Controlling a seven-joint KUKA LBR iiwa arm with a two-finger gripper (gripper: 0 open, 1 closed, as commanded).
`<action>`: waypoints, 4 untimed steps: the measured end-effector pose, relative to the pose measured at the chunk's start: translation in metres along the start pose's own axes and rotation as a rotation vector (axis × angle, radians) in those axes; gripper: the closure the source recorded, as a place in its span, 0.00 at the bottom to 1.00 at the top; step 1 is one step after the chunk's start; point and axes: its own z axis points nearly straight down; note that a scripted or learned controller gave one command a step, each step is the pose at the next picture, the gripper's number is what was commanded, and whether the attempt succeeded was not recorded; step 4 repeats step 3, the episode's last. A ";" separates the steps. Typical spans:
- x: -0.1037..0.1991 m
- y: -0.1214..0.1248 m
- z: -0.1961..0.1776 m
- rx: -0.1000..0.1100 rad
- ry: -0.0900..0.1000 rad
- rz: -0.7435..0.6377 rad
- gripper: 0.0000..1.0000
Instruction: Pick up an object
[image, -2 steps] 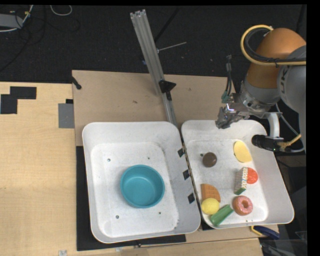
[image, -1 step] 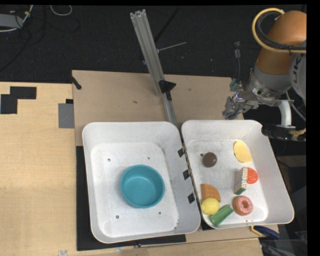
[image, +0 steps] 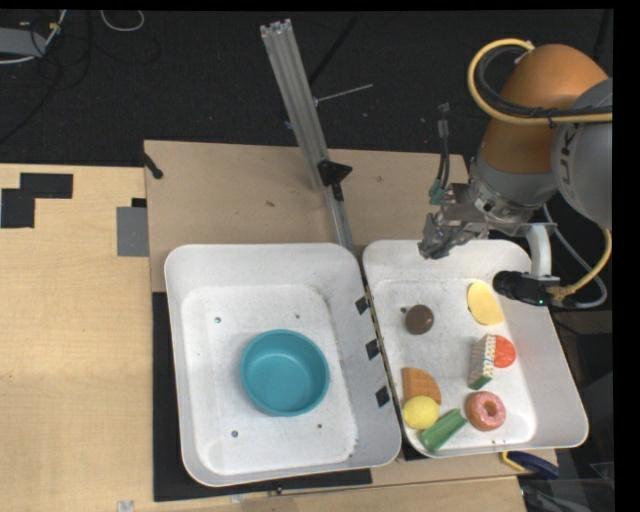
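While my jaws hover above the right bin (image: 560, 420) far rim, grip state unclear, brown ball (image: 419, 319) below, teal bowl (image: 285, 372) left.

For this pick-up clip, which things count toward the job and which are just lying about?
Job:
tool
right bin
brown ball
lemon
donut
yellow piece
green piece

Lying about:
left bin
blue bowl
metal rail

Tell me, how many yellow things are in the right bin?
2. A yellow oval piece lies near the bin's far right side; a yellow ball sits at the near edge, beside the green piece.
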 end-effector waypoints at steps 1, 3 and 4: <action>0.053 -0.031 0.004 -0.001 0.000 -0.001 1.00; 0.141 -0.085 0.009 0.000 0.000 0.000 1.00; 0.141 -0.085 0.009 0.000 0.000 0.000 1.00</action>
